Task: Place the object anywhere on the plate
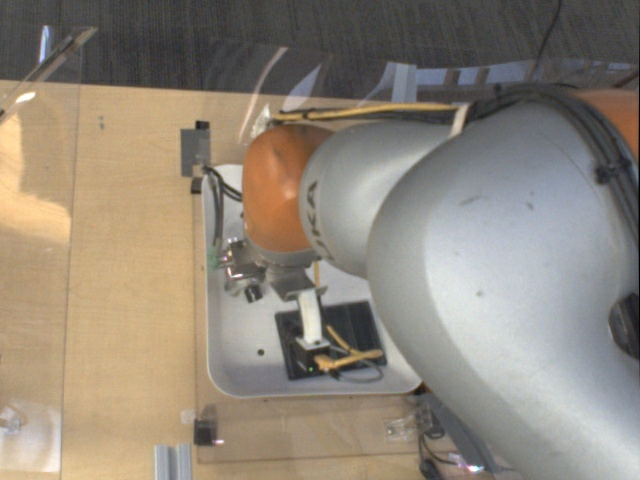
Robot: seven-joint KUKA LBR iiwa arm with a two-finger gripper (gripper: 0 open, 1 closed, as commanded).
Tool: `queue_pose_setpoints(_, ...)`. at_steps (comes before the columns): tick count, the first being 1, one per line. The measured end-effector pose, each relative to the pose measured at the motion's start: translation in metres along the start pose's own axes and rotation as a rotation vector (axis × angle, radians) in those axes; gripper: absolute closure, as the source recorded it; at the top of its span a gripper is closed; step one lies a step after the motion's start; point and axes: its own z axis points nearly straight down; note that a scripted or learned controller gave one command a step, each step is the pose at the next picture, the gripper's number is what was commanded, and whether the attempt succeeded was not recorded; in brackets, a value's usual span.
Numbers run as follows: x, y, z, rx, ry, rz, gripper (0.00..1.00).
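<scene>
Currently gripper sits low over the left part of the white bin, just under the orange band. Open or closed: can't tell. Grey arm covers the bin's right side, so can't tell where object or plate sit.

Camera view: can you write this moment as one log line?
arm: stretched across white bin | end effector: low near bin's left wall | hold: cannot tell
</scene>
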Motion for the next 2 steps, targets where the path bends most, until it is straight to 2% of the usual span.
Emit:
queue_pose_setpoints(1, -0.003, -0.063, -0.002, -0.009, -0.001, -0.387, 1.00)
queue_pose_setpoints(2, -0.030, -0.074, -0.146, 0.006, 0.000, -0.693, 1.00)
